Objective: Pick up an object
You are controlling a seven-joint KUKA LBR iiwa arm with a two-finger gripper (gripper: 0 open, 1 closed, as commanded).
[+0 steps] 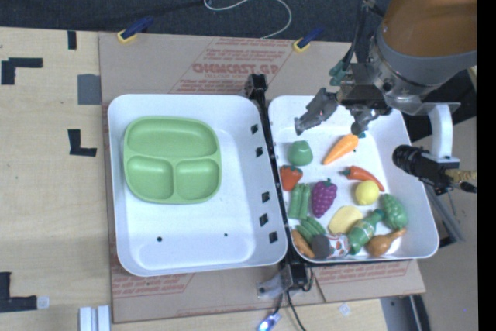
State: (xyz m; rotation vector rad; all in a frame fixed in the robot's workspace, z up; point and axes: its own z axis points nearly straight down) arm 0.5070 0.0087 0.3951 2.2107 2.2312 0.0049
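Note:
My gripper hangs open over the back of the right bin, its two fingers spread wide with nothing between them. Just below it lie an orange toy carrot and a green toy pepper. Further toward the front sit a red chili, a yellow lemon, purple grapes, a red tomato piece, a green pea pod, a yellow banana-like piece, broccoli and a brown pear.
The left bin holds a green divided plate. A black hinge strip runs between the bins. A white cable lies behind them, and a black fitting sticks in at the right bin's right rim.

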